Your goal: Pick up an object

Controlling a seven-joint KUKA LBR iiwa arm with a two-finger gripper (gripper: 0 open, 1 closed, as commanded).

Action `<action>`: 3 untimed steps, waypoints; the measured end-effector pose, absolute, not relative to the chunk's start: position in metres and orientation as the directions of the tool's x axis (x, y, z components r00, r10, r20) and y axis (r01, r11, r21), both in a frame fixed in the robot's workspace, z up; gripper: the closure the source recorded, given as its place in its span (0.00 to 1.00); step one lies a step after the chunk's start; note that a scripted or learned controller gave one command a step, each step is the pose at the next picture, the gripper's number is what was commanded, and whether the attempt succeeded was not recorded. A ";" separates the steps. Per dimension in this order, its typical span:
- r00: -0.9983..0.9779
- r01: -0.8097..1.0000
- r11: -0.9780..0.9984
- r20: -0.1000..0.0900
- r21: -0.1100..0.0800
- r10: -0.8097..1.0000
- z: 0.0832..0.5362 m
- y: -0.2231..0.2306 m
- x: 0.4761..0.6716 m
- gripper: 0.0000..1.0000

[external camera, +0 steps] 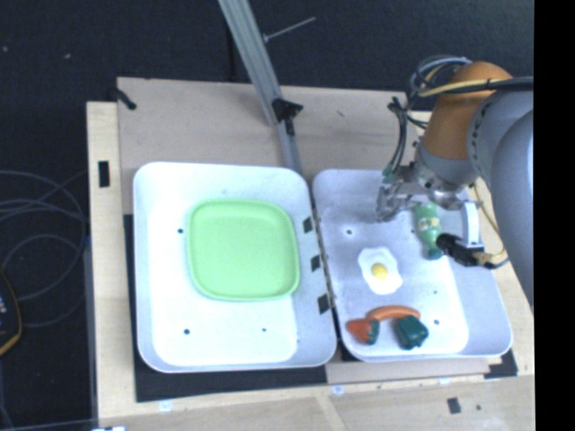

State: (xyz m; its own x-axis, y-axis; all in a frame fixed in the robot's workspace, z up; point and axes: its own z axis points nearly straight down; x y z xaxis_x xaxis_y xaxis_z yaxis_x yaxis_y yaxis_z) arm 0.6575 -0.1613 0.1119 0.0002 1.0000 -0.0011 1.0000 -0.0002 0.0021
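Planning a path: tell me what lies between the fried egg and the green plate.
In the camera view, bare white floor of both bins and their adjoining rims lie between the egg and the plate; nothing else.

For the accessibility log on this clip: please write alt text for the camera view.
The arm's gripper hangs over the back of the right bin, which holds a green bottle, a fried egg toy, a sausage and a dark green piece. The left bin holds a green plate.

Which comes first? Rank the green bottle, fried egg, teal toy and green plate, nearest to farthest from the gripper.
From the gripper:
1. Green bottle, just beside it, right bin.
2. Fried egg, mid right bin.
3. Teal toy, right bin's near edge.
4. Green plate, left bin.
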 end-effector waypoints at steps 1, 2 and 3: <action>0.001 1.000 -0.001 -0.001 0.006 1.000 0.172 -0.164 0.651 1.00; 0.001 1.000 -0.001 -0.001 0.007 1.000 0.235 -0.166 0.650 1.00; 0.000 1.000 0.000 0.000 0.002 1.000 0.246 -0.167 0.650 1.00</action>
